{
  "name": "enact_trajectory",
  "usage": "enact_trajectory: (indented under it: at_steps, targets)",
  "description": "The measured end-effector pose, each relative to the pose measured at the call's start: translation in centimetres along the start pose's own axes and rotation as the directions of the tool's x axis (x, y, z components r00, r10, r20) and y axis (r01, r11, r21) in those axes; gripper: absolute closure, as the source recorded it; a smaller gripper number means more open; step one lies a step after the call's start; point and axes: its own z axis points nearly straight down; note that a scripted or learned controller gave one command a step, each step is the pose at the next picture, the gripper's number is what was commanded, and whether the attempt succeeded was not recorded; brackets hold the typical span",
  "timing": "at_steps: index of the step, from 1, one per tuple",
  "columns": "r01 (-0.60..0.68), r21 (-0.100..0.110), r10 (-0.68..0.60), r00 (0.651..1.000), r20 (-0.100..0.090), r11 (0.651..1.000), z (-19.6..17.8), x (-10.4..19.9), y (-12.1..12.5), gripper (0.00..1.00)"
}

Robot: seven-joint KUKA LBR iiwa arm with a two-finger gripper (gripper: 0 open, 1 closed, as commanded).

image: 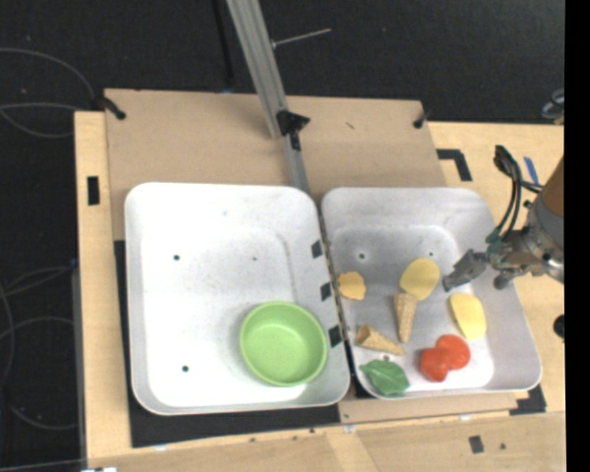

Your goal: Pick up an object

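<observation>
A: Camera view: where's the gripper (469, 266)?
B: At three o'clock over the right bin (425, 212); its opening can't be told.
A: Nearest object?
B: A yellow piece (467, 315) at its six o'clock, apart.

The scene is lit evenly and brightly from above; mild glare is seen on the white bins (226, 224), and slight softness is noted throughout.

The wooden bench (374, 126) bears two white bins, left (177, 224) and right (393, 214), touching.
</observation>
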Motion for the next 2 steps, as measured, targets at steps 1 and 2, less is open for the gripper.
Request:
enact_trajectory:
  at_steps: [1,2]
  targets:
    - [-0.001,0.000,0.001,1.000,0.000,1.000,0.0,0.0,0.0,0.00]
    - [-0.005,0.006,0.005,1.000,0.002,1.000,6.1,-0.6,0.3,0.00]
